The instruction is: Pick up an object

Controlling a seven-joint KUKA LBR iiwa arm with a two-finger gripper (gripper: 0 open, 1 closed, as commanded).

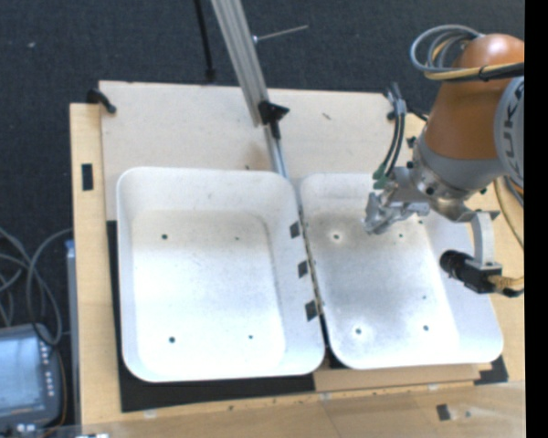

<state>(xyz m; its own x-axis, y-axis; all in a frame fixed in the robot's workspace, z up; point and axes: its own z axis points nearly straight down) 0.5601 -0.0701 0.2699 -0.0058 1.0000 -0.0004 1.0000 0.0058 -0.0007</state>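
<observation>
Down at the bottom left corner sits a little screen box (14,377) with cables (18,254) trailing up the floor, nothing to do with the job. Next up is the bench (87,245) with the left bin (210,272) and right bin (393,290) touching along the middle. I honestly can't spot any object on either floor from here, just small dark dots and grey smudging, so where the thing to pick is, I can't tell. Might be hidden under the wrist.

My arm (470,99) comes in from the right, and the gripper (381,215) hangs over the far part of the right bin, close to its floor. Whether it's spread or pinched I can't tell, it's a grey blur.

If I were doing this step right, I'd want the target confirmed before closing, come straight down, and keep off the bin wall. Behind it all a metal pole (242,53) slants away from the bench.
</observation>
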